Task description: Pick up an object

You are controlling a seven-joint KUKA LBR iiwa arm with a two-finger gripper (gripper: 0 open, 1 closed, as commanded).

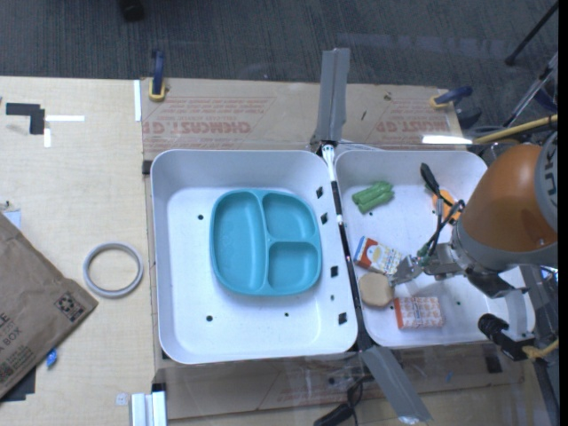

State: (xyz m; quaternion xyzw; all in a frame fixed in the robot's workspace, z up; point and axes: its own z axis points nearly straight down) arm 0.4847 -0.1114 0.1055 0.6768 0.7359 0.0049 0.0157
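The right bin holds 4 small things. Nearest, at 6 o'clock, lies 1 red snack pack. It looks light and crinkly, so take it by its long sides. Just past it, at 8 o'clock, sits 1 tan cookie. It looks stiff and easy to pinch across the middle. The hand hangs right beside it, and I cannot tell if it is apart or together. Next comes 1 little box. Farthest, at 11 o'clock, lies 1 green pepper, smooth and slippery. The left bin holds 1 blue plate.
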